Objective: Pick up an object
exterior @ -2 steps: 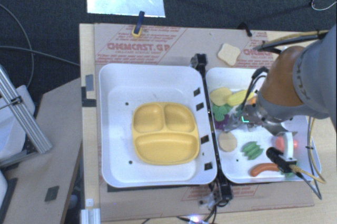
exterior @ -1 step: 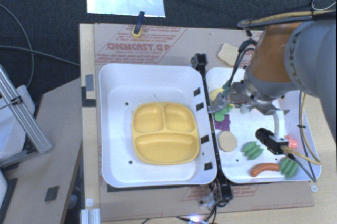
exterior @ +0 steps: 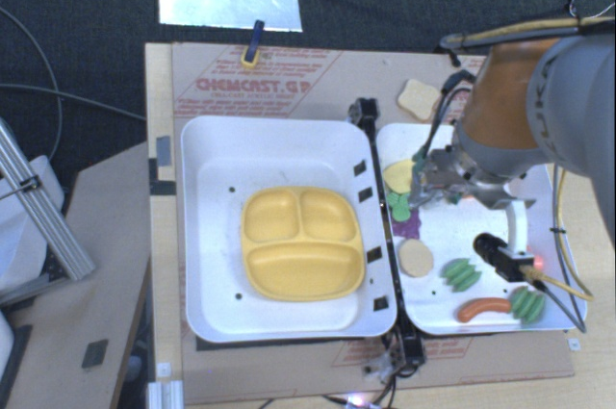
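Toy food pieces lie scattered in the right bin [exterior: 452, 234], the one of the 2 white bins on the view's right. Along its left wall sit a yellow-green piece [exterior: 398, 174], a small green piece [exterior: 397, 205] just below it in the view, and a purple piece [exterior: 408, 224] below that. These 3 are close together or touching. A round tan disc [exterior: 416, 258] lies just beside the purple piece, nearer the front wall. Toward the front are a ridged green piece [exterior: 460, 274], an orange sausage [exterior: 483, 308] near the front wall, and a second ridged green piece [exterior: 527, 303] just beside the sausage's right end.

The gripper [exterior: 423, 191] is low over the bin's left side, just right of the yellow-green piece and the small green piece. The grey arm [exterior: 568, 99] reaches in from the right and covers much of the bin's far half. Whether the gripper is spread or closed cannot be told from this angle.

A bread slice [exterior: 420, 98] lies outside the bins on the cardboard sheet [exterior: 289, 80], just beyond the right bin's far left corner. The left bin [exterior: 207, 166] holds 1 yellow plate [exterior: 302, 242] with 3 compartments, lying flat near its middle. A small blue and yellow object [exterior: 253, 44] rests at the cardboard's far edge.
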`<action>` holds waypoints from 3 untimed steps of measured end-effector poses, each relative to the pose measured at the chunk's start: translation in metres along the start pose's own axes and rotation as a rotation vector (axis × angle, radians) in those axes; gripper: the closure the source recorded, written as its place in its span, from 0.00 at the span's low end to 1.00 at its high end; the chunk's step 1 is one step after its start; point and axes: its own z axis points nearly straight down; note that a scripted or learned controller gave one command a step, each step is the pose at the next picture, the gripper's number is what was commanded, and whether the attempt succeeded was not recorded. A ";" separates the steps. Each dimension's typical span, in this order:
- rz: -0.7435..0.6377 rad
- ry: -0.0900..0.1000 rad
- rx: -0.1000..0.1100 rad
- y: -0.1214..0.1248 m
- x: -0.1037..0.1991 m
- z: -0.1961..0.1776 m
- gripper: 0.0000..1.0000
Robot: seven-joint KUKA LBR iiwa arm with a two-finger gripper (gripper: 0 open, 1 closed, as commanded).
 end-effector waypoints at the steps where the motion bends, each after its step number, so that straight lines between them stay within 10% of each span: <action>1: 0.015 -0.003 0.006 -0.007 -0.066 0.046 1.00; 2: 0.012 0.001 0.007 -0.066 -0.069 0.113 1.00; 3: 0.013 -0.007 -0.005 -0.032 -0.150 0.051 1.00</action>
